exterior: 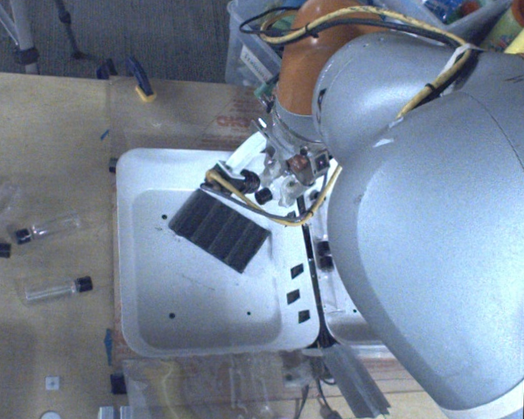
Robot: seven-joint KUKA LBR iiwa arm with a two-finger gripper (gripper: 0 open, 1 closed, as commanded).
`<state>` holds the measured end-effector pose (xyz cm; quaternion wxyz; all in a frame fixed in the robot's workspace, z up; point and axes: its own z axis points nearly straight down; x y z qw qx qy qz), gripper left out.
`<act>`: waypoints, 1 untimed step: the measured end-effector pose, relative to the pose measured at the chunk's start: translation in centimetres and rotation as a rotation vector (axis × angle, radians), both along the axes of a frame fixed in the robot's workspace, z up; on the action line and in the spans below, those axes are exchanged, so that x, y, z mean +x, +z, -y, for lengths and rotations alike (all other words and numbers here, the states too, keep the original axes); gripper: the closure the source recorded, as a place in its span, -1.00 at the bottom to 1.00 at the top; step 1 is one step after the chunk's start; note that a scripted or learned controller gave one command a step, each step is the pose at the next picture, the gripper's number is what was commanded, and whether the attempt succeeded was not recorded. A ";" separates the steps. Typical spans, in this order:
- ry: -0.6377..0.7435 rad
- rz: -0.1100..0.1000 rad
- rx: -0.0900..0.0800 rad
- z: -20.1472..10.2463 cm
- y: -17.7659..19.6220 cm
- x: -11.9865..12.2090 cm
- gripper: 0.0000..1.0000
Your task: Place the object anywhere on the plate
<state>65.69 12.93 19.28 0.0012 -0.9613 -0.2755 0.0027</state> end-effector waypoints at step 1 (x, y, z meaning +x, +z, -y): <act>-0.272 0.008 -0.001 -5.7 8.8 0.1 1.00</act>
